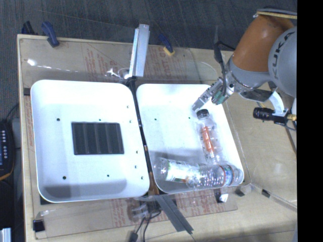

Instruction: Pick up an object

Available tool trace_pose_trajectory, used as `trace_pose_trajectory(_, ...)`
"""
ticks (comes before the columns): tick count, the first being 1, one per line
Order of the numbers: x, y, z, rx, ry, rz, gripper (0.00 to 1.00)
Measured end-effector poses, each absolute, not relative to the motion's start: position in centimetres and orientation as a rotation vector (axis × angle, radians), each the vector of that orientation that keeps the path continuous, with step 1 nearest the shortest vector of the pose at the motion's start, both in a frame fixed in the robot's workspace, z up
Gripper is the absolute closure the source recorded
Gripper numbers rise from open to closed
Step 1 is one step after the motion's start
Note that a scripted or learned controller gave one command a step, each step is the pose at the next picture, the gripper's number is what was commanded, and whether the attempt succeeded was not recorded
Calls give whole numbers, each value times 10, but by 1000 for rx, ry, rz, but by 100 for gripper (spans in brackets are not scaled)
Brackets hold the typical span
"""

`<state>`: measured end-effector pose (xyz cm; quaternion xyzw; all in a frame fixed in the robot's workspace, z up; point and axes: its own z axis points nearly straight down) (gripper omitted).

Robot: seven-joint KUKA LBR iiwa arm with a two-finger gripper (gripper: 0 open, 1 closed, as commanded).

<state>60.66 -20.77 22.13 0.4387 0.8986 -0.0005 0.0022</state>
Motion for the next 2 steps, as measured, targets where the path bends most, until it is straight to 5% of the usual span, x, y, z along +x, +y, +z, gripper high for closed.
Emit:
trace_pose_trajectory(1, 606, -208, 221, 1377, 2819, -2, 0)
trace_pose_trajectory(2, 549, -202, 126, 1779, 2595, -2, 0)
